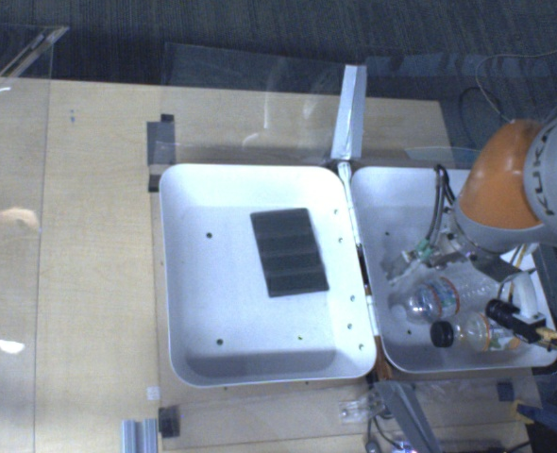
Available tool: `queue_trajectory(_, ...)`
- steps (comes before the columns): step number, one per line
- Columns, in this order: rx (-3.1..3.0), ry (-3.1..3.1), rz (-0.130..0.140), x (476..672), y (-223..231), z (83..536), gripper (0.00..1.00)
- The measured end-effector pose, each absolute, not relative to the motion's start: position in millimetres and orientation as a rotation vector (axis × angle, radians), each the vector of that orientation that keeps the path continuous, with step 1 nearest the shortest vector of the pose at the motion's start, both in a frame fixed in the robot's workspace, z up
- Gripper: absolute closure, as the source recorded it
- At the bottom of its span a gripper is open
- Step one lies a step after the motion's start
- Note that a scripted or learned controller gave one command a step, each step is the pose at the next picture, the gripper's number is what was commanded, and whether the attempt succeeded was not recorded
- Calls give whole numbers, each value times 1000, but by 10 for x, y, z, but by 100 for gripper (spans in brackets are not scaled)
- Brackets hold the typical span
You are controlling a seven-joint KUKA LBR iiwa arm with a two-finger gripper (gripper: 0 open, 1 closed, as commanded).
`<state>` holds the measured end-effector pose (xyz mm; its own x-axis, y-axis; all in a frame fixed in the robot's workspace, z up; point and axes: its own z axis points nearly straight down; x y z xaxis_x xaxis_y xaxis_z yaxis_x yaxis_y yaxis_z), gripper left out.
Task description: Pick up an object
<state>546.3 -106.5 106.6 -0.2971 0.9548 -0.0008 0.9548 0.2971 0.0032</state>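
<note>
Reaching into the right bin (392, 192) from your right, the gripper (428, 253) hangs low over a jumble of clear plastic bottles (439, 302); its fingers blur into that clutter, so you cannot tell whether they are spread or closed. One bottle with a black cap (441, 333) lies near the bin's front edge. Above the wrist you see the orange band (503, 182). Over in the left bin (189, 253), a dark ribbed slab (289, 251) lies flat near the middle, well apart from the gripper.
</note>
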Motion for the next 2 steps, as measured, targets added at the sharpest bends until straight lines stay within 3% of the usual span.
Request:
queue_trajectory(1, 2056, 2364, 11, 6102, -934, 883, 0)
queue_trajectory(2, 1844, 2537, 5, 5719, -1487, 1033, 0)
